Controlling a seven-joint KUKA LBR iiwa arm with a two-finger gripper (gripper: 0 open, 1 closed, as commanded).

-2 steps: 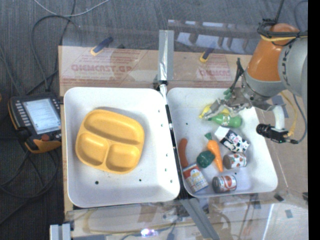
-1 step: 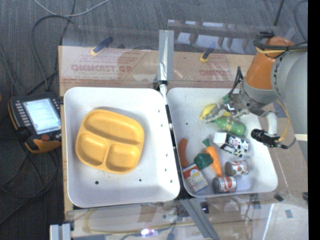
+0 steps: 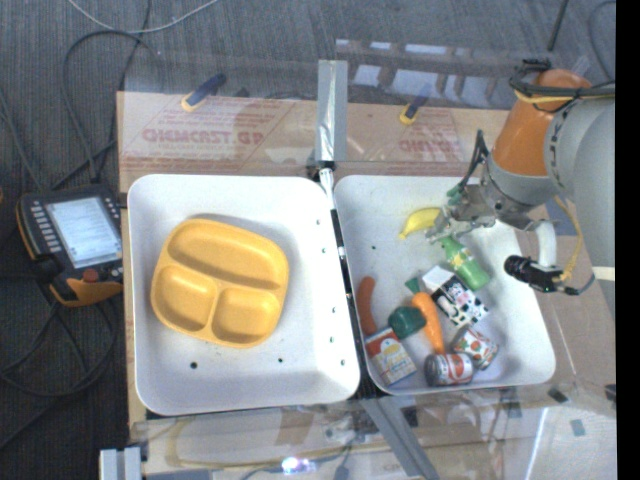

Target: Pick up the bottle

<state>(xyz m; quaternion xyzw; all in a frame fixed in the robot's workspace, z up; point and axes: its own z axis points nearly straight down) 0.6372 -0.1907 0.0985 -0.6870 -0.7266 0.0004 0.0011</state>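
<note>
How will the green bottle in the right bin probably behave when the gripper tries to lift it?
The green bottle lies on its side with a rounded body, so it may roll if nudged. It looks like small smooth plastic, probably light and somewhat slippery. The cow-patterned carton lies close by, so it may get pushed.

You see the grey arm [image 3: 590, 158] reaching in from the right. Its gripper [image 3: 455, 218] hangs low, wrist angled downward.

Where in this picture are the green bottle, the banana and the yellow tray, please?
green bottle [image 3: 469, 268]: camera view, right bin, point on its body.
banana [image 3: 420, 222]: camera view, right bin, point on its middle.
yellow tray [image 3: 220, 282]: camera view, left bin, point on the ridge between its compartments.
</note>
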